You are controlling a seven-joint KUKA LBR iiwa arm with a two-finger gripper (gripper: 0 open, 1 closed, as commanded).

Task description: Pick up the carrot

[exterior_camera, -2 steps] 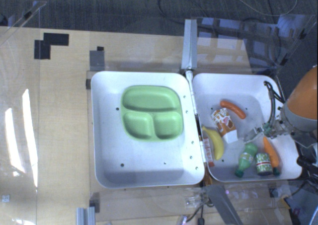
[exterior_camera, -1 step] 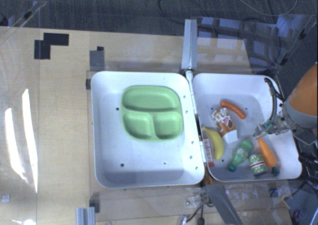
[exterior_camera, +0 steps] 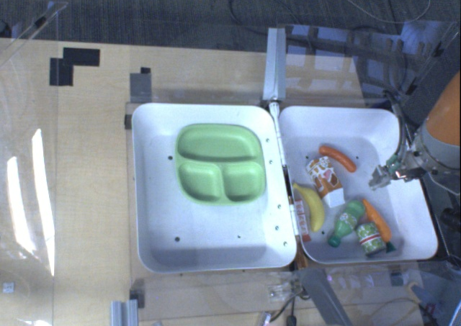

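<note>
The carrot (exterior_camera: 377, 221) is a small orange piece with a green end, lying at a slant in the right bin (exterior_camera: 360, 121) near its front right corner. It touches a small green can (exterior_camera: 370, 239) and lies right beside a green bottle (exterior_camera: 346, 221). My gripper (exterior_camera: 384, 175) hangs over the right side of that bin, a little behind the carrot and above the bin floor, with nothing seen in it.
The right bin also holds an orange-red sausage (exterior_camera: 338, 158), a brown-and-white packet (exterior_camera: 325, 178) and a banana (exterior_camera: 312, 206). A green divided tray (exterior_camera: 220, 161) sits in the left bin (exterior_camera: 155, 195). The arm's orange band (exterior_camera: 443, 119) is at the right edge.
</note>
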